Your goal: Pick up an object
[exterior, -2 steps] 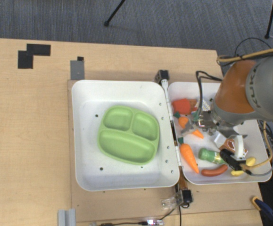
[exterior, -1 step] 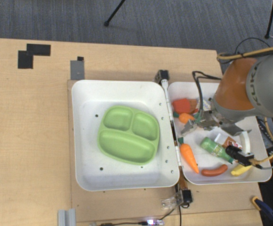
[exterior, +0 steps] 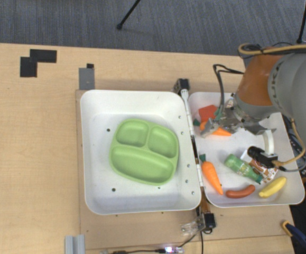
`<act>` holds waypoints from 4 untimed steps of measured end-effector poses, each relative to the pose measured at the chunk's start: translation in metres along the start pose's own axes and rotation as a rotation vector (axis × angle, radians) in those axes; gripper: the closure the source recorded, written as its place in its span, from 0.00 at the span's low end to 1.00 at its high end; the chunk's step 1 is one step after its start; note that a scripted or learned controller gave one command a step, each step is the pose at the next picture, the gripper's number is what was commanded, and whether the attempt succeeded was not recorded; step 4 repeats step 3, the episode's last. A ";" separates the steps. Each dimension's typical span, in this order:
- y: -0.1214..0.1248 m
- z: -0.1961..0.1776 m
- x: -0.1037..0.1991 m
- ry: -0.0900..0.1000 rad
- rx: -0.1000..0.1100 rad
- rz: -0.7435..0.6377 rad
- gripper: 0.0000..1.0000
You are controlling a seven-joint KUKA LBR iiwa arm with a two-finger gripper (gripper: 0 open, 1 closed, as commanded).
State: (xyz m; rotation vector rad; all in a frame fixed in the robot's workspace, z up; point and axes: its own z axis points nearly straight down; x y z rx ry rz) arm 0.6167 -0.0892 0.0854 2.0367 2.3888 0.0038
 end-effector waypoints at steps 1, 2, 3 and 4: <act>0.015 0.000 -0.002 0.000 0.000 -0.017 0.00; 0.017 -0.011 -0.002 -0.001 -0.004 -0.020 1.00; 0.018 -0.126 0.035 -0.001 0.000 0.146 1.00; 0.018 -0.126 0.035 -0.001 0.000 0.146 1.00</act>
